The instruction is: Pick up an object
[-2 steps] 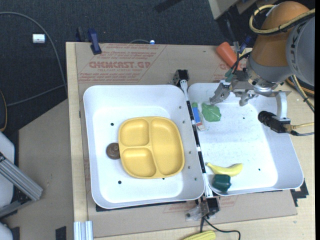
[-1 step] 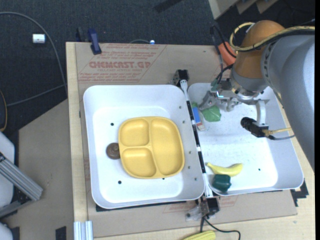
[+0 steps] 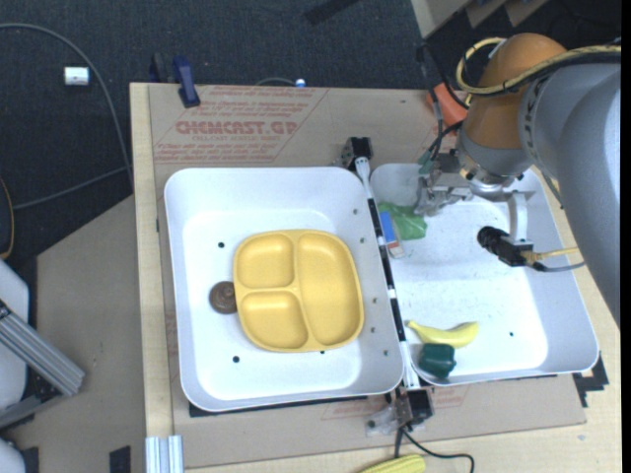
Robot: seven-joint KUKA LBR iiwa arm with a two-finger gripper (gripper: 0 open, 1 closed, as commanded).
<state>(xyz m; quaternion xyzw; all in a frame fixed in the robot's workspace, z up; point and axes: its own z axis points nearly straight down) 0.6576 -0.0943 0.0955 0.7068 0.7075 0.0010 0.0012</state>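
My gripper (image 3: 431, 200) hangs low in the far left corner of the right bin (image 3: 513, 308), below the orange wrist band. Just beneath and in front of it lies a light green object (image 3: 410, 225), touching or nearly touching the gripper's tip. A small blue and red item (image 3: 389, 235) lies against the bin's left wall beside the green one. At the bin's near left corner are a yellow banana (image 3: 446, 333) and a dark green block (image 3: 437, 361).
The left bin (image 3: 197, 215) holds a yellow divided plate (image 3: 296, 289) with a small brown round piece (image 3: 223, 297) at its left edge. A black cable end (image 3: 498, 244) hangs off the arm over the right bin.
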